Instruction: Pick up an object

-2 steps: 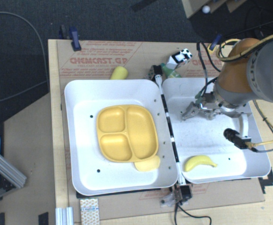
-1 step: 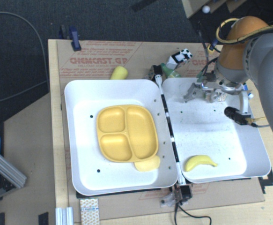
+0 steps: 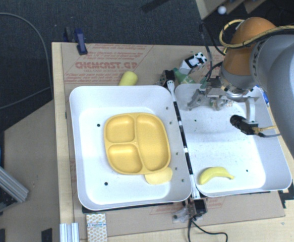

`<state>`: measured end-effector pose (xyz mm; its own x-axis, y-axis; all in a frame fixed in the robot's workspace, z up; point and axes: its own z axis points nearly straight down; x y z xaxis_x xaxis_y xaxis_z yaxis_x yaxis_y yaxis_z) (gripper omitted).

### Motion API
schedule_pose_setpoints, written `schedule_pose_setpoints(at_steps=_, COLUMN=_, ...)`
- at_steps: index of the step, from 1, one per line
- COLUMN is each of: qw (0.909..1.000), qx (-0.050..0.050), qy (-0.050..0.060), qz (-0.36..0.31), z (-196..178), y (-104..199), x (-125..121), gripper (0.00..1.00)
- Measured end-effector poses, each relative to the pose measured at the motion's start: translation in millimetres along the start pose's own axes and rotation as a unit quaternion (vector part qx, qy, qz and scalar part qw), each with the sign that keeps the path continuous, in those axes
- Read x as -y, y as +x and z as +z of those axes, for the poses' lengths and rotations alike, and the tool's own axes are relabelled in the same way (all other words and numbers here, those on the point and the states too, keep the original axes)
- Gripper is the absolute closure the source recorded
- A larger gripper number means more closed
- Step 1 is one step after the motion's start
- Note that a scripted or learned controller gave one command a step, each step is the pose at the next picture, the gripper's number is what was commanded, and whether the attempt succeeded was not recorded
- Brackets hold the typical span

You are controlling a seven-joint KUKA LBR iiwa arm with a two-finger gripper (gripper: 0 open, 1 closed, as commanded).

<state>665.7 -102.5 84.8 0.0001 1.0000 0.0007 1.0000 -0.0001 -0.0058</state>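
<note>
My gripper hangs low over the far left part of the right bin, close to its back wall, with the orange-banded wrist above it. A yellow banana lies near the front edge of that bin, well apart from the gripper. In the left bin sits a yellow divided plate. A pale yellow piece pokes out from under the plate's front edge. I see nothing held at the gripper.
Behind the bins, on the cardboard, lie a small yellow cylinder, a green and black-and-white cluster of items and a blue clamp. The ridge between the two bins runs just left of the gripper.
</note>
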Motion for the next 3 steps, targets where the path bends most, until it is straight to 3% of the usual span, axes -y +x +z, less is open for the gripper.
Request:
schedule_pose_setpoints(at_steps=1, qw=1.0000, qx=-0.006, qy=0.007, qz=0.000, z=0.9, y=-58.3, x=1.3, gripper=0.00)
schedule_pose_setpoints(at_steps=2, qw=1.0000, qx=-0.001, qy=0.000, qz=0.000, z=0.7, y=0.5, x=0.1, gripper=0.00)
schedule_pose_setpoints(at_steps=3, qw=1.0000, qx=0.000, qy=0.001, qz=0.000, z=0.7, y=10.8, x=0.4, gripper=0.00)
